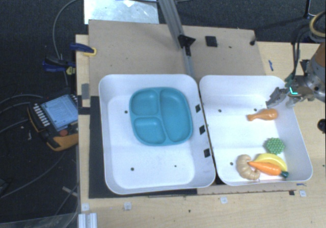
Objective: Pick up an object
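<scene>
Nearest the camera, in the right bin's front corner, a cluster is seen: a beige knobbly piece, a banana and a carrot lying touching one another, with a green bumpy ball just behind them. Farther back, an orange-brown drumstick-shaped toy lies alone on the bin floor near the right wall. The left bin is occupied by a blue divided plate, set toward its far half. The tool is seen at the right bin's far right rim, just above the drumstick toy and apart from it; nothing is seen between its fingers. Whether they are spread or pressed together cannot be told. The bench extends beyond the bins.
</scene>
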Robot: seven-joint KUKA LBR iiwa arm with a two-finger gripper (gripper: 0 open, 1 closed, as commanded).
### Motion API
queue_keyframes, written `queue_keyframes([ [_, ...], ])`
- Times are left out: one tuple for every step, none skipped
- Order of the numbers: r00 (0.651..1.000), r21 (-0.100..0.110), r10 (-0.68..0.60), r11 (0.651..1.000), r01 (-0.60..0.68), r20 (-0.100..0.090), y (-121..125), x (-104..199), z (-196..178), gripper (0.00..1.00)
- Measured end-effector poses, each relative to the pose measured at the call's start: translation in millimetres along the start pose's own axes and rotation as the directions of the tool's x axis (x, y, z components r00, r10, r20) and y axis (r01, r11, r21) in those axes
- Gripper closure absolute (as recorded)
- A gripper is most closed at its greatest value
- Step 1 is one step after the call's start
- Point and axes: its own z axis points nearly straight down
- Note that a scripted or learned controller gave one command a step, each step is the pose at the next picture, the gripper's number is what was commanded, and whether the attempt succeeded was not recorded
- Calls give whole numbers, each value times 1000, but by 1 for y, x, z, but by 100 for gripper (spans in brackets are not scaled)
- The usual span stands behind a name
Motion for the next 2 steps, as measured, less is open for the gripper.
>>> queue_keyframes([
  [1000,-3,-1,1000,1,1,1,0,-1,0],
  [1000,1,2,1000,-2,0,-7,-2,44,0],
])
